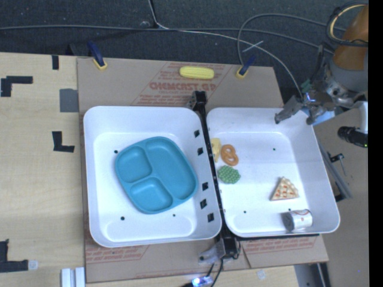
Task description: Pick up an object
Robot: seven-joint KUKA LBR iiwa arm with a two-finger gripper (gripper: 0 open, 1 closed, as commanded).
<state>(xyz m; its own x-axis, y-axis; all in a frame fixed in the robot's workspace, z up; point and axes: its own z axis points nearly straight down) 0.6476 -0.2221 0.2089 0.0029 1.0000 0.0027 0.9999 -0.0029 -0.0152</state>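
Your gripper (299,113) hangs over the top right corner of the right bin (269,225), its fingers (286,115) spread open, holding nothing. Below the fingers lies the pizza slice (285,189), then a small can (297,220), maybe a cup. Further left are the pretzel (230,154), a green piece (228,174) and the blue plate (155,173).

Blue tray (157,173), green piece (228,174), orange pretzel (230,155), white bins (96,160).

Glossy white plastic bins (96,160), a smooth blue plastic tray (155,173), all on matt brown cardboard (149,88) over pale wood bench (36,178).
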